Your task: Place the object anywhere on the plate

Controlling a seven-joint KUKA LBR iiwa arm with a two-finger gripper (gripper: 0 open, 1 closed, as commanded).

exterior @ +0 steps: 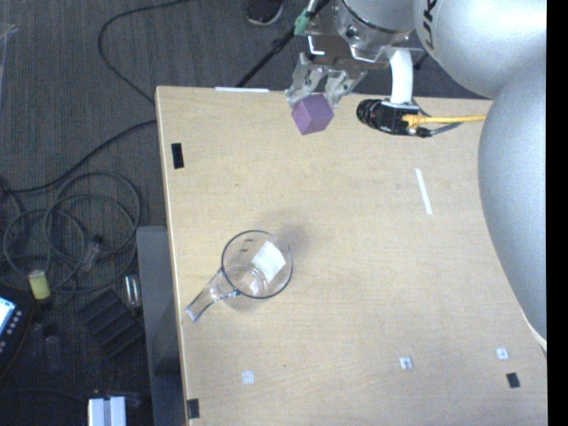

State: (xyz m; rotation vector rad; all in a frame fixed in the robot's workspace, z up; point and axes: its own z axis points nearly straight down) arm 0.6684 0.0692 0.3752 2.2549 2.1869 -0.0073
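Note:
A purple cube (pixel 312 114) sits between the fingertips of my gripper (pixel 318 91) near the far edge of the pale wooden tabletop (pixel 373 264), left of centre. The gripper is shut on the cube's top part and comes down from the grey arm with the orange band at the upper right. A clear glass jug (pixel 256 266) with a short handle (pixel 202 304) stands on the near-left part of the table, well away from the gripper. Something white lies inside the jug.
A thin white strip (pixel 424 191) lies on the table to the right of centre. A black mark (pixel 177 155) sits near the left edge, and small markers (pixel 405 362) dot the near part. Cables trail on the dark floor (pixel 71 220) to the left.

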